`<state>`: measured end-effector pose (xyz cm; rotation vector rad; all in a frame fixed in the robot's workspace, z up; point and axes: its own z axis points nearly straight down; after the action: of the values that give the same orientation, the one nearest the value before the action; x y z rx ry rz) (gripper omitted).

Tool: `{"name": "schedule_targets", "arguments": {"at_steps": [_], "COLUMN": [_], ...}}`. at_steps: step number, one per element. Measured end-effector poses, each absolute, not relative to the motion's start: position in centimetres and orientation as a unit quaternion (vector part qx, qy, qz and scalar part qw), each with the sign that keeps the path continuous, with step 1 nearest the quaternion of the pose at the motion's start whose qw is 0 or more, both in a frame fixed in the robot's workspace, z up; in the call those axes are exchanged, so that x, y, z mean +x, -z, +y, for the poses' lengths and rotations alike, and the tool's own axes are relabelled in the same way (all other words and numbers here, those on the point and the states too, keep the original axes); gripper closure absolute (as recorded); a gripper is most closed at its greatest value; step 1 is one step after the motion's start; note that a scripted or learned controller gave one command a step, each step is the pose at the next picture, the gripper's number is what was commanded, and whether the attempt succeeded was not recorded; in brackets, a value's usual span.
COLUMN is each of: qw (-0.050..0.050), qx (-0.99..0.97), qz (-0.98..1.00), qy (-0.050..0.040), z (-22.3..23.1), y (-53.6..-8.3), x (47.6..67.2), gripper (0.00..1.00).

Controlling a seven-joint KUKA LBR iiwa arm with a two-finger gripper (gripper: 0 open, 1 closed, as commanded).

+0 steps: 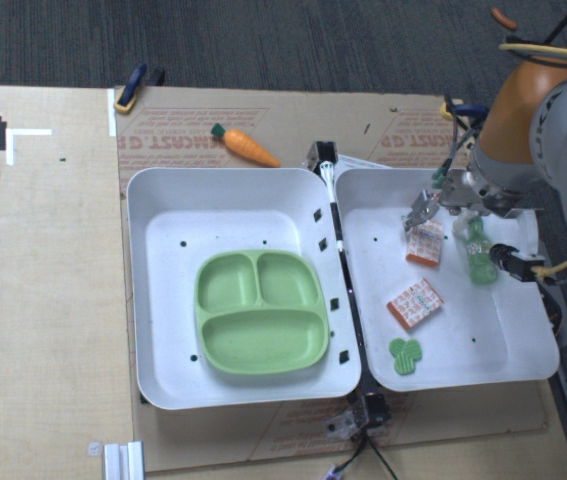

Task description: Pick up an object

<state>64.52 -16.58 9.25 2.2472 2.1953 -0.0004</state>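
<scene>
Your small orange-and-white packet (425, 247) lies in the right bin (523, 353), seemingly touching the end effector (422, 211) just above it; you cannot tell how wide that stands or whether it grips.

Both bins (163, 268) white. Divided plate (261, 313) pale green. Carrot (246, 146) orange, green top. Small box (414, 303) red-and-white check; second packet (425, 245) white with orange-red base. Bottle (479, 256) translucent green. Leaf-shaped toy (404, 354) bright green. My arm (548, 118) grey, orange band.
</scene>
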Motion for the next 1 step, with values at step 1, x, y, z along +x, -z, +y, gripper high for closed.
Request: {"name": "schedule_targets", "arguments": {"at_steps": [1], "qw": [0.001], "qx": [0.714], "qz": [0.700], "qy": [0.0005], "z": [-16.60], "y": [-10.25], "x": [64.55], "gripper": [1.00]}}
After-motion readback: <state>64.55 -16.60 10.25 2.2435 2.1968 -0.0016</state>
